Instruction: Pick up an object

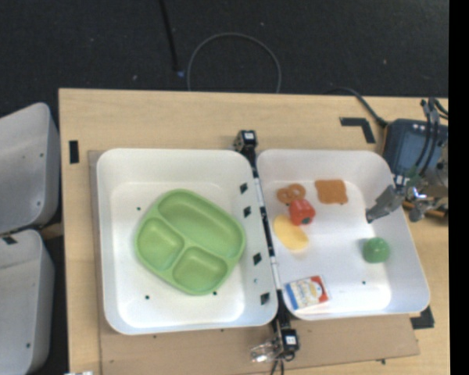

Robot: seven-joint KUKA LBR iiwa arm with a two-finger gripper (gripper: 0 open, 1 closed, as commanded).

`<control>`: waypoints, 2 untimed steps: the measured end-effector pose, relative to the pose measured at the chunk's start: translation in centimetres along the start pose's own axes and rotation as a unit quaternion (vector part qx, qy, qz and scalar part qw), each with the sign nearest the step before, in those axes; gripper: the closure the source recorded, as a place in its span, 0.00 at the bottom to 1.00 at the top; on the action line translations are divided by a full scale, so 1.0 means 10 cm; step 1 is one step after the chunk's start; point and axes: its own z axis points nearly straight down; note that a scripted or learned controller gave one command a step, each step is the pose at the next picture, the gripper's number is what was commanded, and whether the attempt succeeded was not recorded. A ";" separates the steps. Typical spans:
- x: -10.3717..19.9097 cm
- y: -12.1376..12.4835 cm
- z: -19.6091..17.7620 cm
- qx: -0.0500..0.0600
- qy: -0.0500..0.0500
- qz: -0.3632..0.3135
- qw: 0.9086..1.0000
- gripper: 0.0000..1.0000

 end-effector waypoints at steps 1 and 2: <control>0.00 0.02 -0.05 -0.005 -0.001 -0.001 1.000 0.00; 0.01 0.05 0.58 -0.002 -0.001 0.000 1.000 0.00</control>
